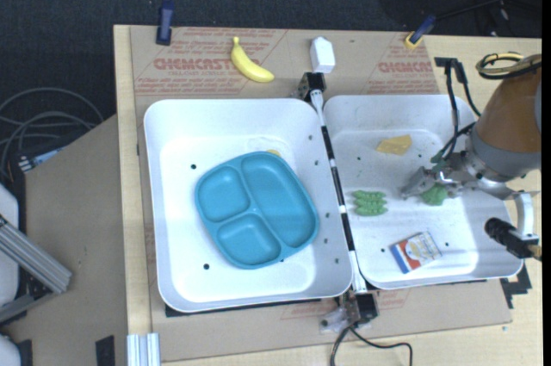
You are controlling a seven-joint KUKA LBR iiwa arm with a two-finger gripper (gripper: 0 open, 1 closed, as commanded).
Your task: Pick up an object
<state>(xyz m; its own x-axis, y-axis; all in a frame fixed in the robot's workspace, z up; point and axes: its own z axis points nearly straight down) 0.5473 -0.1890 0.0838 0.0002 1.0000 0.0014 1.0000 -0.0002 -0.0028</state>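
I see two shallow white plastic bins side by side on a brown cardboard-covered bench (215, 63) printed with red lettering. The left bin (168, 140) holds a blue plate (255, 207), smooth and moulded, with three rounded compartments. It lies flat and takes up much of the bin floor.

The right bin (379, 116) holds small loose things. A flat yellow piece (395, 145) lies near the far wall. A bumpy green lump (370, 202) sits near the bin's left wall, by the divider. A small card (416, 251), white with red and blue print, lies flat toward the near wall. A second green thing (435, 195) sits right of centre.

My arm (512, 127) comes in from the right, its orange band over the bin's right edge. The gripper (428, 186) is low in the right bin, directly at that second green thing, which lies against its tip. I cannot tell how the gripper is set, nor whether it has hold of anything. The bumpy lump is near it on the left but apart; the card is apart, toward the near wall.

Outside the bins, on the far side of the bench, a banana (250, 63) lies curved on the cardboard, and a small white block (323, 53) sits near the divider's far end. Dark cables (456, 89) trail over the far right corner.
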